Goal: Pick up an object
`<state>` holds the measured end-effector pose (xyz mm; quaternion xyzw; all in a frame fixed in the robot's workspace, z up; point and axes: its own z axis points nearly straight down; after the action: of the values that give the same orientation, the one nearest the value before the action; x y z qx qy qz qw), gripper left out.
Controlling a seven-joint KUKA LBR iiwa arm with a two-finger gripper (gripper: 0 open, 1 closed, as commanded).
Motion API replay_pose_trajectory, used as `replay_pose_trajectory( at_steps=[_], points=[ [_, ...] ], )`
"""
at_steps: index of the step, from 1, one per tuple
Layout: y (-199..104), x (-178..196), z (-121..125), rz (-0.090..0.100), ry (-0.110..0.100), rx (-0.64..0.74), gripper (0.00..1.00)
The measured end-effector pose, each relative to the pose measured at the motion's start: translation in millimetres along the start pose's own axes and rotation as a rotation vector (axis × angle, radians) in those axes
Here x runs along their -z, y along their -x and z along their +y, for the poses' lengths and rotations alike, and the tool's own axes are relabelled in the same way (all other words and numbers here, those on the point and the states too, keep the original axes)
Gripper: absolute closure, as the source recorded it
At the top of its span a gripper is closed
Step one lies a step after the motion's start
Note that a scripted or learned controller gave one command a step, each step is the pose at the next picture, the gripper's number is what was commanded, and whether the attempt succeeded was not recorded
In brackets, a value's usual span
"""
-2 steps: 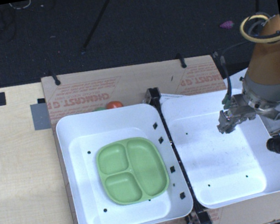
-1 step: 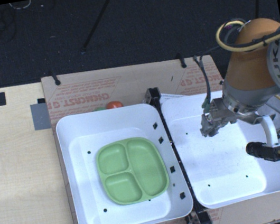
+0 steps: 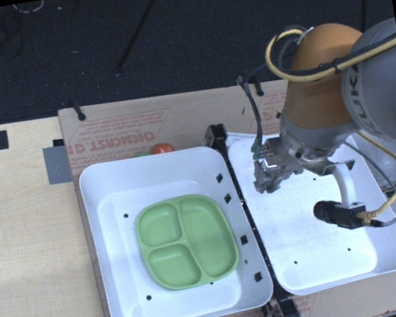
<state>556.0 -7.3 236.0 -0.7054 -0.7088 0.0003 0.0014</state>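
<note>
The green plate [image 3: 187,239], split into three sections, lay flat near the middle of the left bin [image 3: 108,208], apart from its walls. A small red-orange thing [image 3: 161,149] sat just behind that bin's far rim, on the cardboard [image 3: 139,126] under both bins; what it was could not be told. A black strip [image 3: 244,214] ran between the two bins. The gripper [image 3: 267,182] hung over the far left part of the right bin [image 3: 315,262], near the strip and well apart from the plate. Whether it was spread or closed could not be told, and nothing was seen held in it. The arm [image 3: 322,86] reached in from the right.
</note>
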Motion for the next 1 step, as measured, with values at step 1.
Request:
replay_pose_trajectory(
  at_steps=[1],
  points=[
    [-55.4,-13.2,4.1,0.000,-0.003,0.000,1.00]
  ],
)
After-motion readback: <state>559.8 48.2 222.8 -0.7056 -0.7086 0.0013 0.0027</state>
